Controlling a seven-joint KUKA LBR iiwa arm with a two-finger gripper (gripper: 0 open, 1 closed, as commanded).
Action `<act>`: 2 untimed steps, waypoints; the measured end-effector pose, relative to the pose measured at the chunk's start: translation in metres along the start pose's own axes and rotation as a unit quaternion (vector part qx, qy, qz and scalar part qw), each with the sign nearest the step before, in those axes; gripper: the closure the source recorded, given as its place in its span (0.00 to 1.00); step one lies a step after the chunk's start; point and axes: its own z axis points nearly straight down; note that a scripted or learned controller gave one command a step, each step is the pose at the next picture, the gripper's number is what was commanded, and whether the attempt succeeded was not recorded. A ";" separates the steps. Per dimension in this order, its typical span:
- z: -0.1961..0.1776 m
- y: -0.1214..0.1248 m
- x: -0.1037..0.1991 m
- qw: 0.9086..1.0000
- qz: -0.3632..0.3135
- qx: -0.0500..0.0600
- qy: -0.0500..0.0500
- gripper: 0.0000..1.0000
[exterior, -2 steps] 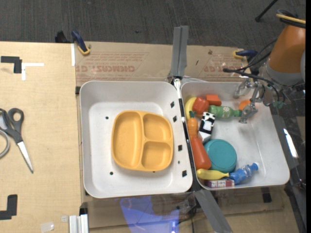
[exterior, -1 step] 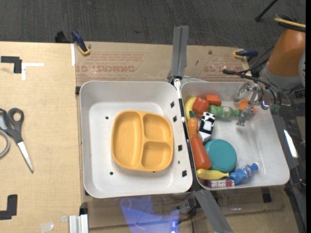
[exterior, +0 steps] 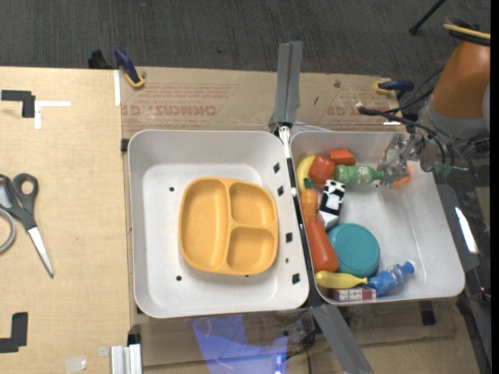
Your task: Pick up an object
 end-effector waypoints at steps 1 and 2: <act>0.000 0.000 0.000 1.000 0.000 0.000 0.000 0.00; 0.011 0.003 0.003 0.998 0.070 -0.001 0.003 0.00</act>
